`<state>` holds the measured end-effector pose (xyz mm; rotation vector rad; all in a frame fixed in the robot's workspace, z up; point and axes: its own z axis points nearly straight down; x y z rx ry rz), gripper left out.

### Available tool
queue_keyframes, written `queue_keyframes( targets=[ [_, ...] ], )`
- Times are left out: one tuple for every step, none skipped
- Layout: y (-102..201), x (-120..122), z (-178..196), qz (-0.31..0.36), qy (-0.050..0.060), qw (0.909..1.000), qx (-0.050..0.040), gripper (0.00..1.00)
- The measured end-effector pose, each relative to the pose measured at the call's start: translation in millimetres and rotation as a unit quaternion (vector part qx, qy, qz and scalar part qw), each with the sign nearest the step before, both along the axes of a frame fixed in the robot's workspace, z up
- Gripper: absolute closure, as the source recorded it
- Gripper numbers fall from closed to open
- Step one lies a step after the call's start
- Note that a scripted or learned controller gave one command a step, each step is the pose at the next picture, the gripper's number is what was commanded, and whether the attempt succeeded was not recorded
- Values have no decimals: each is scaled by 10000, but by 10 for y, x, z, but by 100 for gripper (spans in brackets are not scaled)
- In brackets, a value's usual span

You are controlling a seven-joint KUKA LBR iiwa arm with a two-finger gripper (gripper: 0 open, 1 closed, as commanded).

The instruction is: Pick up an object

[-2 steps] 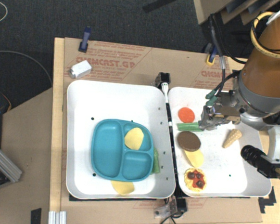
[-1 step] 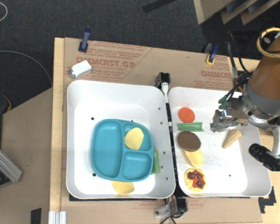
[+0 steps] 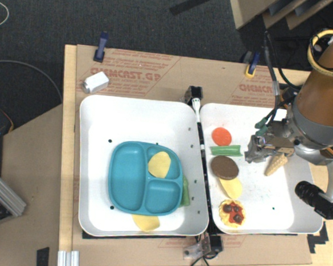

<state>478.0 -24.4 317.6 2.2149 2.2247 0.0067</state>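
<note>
Two white bins sit side by side; the gripper (image 3: 263, 150) hovers in the right bin (image 3: 280, 216), whether its claw is apart or together I cannot tell, and nothing is seen lifted. At its nine o'clock lie an orange disc (image 3: 222, 135), green stick (image 3: 225, 150) and brown disc (image 3: 225, 167). Red print on the cardboard (image 3: 131, 70) is too faint to read surely.

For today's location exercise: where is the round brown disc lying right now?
The round brown disc lies in the right white bin, near its left wall, below a green stick and touching a yellow piece.
</note>
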Motion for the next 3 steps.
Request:
queue_keyframes(
  targets=[
    [-586,441,-795,-49,50,10000,-12,100],
    [168,13,78,21,-16,10000,7,100],
    [-434,240,-664,-51,61,10000,-12,100]
  ],
)
